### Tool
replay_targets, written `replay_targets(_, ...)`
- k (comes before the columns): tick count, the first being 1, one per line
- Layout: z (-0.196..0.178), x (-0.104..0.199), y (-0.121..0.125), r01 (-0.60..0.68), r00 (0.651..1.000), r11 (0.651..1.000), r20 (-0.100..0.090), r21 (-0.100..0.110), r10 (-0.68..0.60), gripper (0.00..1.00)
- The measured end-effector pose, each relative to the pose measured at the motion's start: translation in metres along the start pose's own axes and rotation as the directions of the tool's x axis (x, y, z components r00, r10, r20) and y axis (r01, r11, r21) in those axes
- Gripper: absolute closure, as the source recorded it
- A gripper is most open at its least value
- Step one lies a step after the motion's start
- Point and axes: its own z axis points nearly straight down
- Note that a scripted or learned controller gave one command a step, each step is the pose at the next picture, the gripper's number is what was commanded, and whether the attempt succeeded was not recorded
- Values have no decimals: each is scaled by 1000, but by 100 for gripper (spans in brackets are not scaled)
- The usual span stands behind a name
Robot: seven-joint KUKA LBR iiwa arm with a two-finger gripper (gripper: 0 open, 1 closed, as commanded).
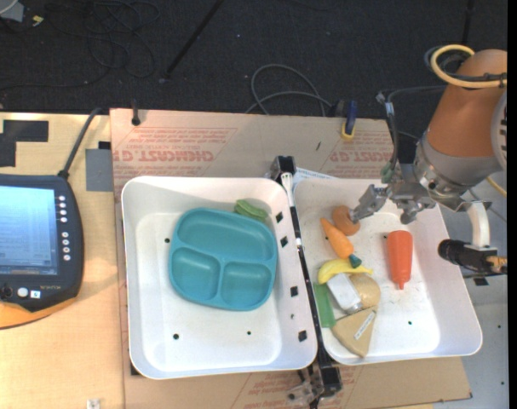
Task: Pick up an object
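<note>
The toy carrot (399,258), likely light, rigid and smooth, lies at 3 o'clock in the right bin (462,335), best taken across its middle by the pincer (386,201), seen spread apart just above

1. The arm (471,118) has a broad, rounded orange band above the wrist, with a sliver of pale grey casing at its right side.
2. A yellowish cable (445,58) loops over the top of the orange band.
3. Below the band sits a grey metal wrist section.
4. The gripper (386,204) is bare grey metal, with 2 thin fingers on angular linkages.
5. A thin dark cable runs beside the wrist.
</note>
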Motion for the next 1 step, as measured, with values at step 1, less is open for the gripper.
replay_targets(1,-10,0,0,1,1000,1000,-1,1,-1,100)
